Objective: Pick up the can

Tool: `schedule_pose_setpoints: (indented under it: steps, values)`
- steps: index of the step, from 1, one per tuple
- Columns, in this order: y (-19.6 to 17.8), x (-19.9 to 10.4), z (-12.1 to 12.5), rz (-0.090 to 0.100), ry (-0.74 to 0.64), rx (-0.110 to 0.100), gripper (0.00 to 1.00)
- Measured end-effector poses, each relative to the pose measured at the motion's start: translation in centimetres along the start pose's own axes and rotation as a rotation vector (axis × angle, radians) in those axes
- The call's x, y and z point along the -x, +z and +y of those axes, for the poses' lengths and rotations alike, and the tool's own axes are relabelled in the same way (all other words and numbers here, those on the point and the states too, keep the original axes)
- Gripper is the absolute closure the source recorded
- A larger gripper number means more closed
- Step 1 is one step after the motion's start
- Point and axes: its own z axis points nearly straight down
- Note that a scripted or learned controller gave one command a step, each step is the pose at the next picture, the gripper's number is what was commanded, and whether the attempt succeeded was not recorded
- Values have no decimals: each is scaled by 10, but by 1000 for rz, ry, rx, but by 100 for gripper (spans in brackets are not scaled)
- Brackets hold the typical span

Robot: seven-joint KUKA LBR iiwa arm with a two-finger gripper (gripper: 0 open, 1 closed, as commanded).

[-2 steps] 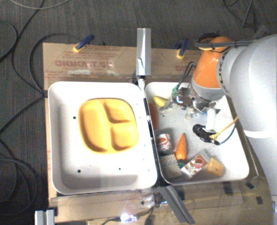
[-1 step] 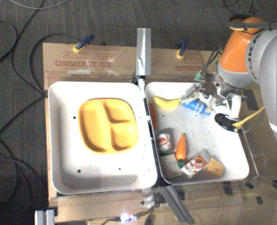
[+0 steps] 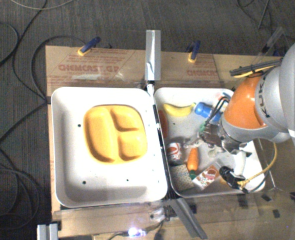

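Where arm reaches: 1 can [image 3: 174, 151], 1 carrot [image 3: 192, 159].

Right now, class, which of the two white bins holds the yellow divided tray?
The left bin. A yellow divided tray lies in it, while the right bin holds small items such as a banana and a carrot.
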Motion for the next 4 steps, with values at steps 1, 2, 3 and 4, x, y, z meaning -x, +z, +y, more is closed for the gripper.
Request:
schedule_pose_setpoints:
  steps: [1, 2, 3, 4]
  values:
    - [1, 19, 100, -4, 36, 3, 0]
    - [-10, 19, 101, -7, 34, 4, 100]
    - [-2, 55, 48, 3, 636, 8, 100]
    - [0, 51, 46, 8, 633, -2, 0]
